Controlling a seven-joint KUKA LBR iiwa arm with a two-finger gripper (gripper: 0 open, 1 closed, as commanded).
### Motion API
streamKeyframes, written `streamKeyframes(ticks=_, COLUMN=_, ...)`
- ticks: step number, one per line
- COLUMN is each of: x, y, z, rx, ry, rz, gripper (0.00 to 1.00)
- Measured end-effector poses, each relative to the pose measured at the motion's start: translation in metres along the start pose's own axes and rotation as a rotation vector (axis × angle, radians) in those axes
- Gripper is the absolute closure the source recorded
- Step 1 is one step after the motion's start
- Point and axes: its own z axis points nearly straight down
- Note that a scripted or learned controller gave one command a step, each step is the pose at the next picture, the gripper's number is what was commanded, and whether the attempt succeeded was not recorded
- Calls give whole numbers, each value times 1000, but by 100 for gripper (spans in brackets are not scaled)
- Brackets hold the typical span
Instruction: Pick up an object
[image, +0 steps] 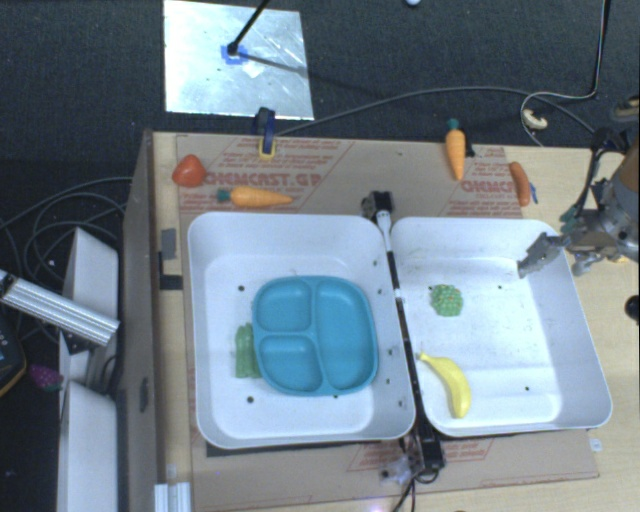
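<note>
The gripper (540, 255) hangs over the right bin's (575, 300) far edge; whether it's parted I cannot tell. The banana (450, 383) looks light, stiff, smooth; grasp mid-curve.

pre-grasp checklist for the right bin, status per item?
1. Targets in right bin: green knobbly item and banana both lie inside. ok
2. Targets spaced apart, not touching. ok
3. Nothing lying on top of either. ok
4. Gripper above the bin's upper right area, nothing seen between its fingers. ok
5. Gripper lined up over a target: it sits well right of both. not ok
6. Gripper height above the bin floor. cannot tell
</note>
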Motion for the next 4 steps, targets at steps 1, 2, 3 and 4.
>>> streamKeyframes(ticks=1, x=50, y=5, z=97, rx=3, ry=1, rz=-1, gripper=0)
streamKeyframes(ticks=2, x=95, y=5, z=149, rx=2, ry=1, rz=-1, gripper=0)
streamKeyframes(ticks=3, x=98, y=-62, z=162, rx=2, ry=1, rz=2, gripper=0)
streamKeyframes(ticks=4, x=73, y=-4, z=162, rx=-1, ry=0, rz=1, gripper=0)
